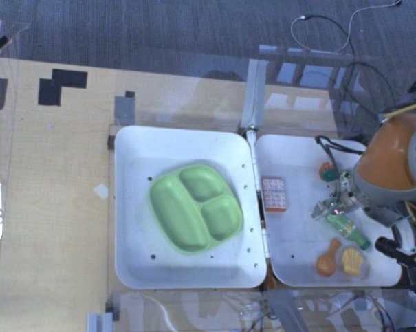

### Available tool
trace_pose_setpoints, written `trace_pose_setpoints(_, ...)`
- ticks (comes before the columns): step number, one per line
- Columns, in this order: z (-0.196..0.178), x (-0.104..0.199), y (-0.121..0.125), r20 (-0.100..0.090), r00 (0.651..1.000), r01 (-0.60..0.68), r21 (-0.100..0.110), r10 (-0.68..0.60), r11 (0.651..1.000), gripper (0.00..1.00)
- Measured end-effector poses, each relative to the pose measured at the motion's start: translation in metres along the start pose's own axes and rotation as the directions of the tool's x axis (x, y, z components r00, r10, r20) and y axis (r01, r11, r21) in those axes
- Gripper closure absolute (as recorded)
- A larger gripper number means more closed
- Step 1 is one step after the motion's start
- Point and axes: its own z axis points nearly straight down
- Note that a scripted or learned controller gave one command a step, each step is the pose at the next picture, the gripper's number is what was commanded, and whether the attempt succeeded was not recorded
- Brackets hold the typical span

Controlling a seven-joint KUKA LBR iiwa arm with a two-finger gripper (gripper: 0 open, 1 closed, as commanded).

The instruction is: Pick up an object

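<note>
My gripper hangs low in the right bin, reaching in from the right under the orange wrist band. Its tip is right at the upper end of a green bottle that lies on the bin floor; I cannot tell whether it touches the bottle. A small orange and green item lies just behind the gripper. A pink patterned box sits near the bin's left wall. At the front lie an orange drumstick-shaped toy and a yellow waffle-like piece.
The left bin holds a green divided plate. A metal divider separates the two bins. Cables trail by the arm at the right edge.
</note>
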Motion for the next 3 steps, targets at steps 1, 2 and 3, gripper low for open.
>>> trace_pose_setpoints(1,0.002,-0.03,0.06,-0.002,0.964,0.265,0.001,-0.265,0.964,1.0)
trace_pose_setpoints(2,0.002,-0.031,0.059,-0.002,0.965,0.264,0.002,-0.264,0.965,0.0)
trace_pose_setpoints(3,0.0,-0.016,-0.027,-0.003,0.956,0.294,0.004,-0.294,0.956,0.0)
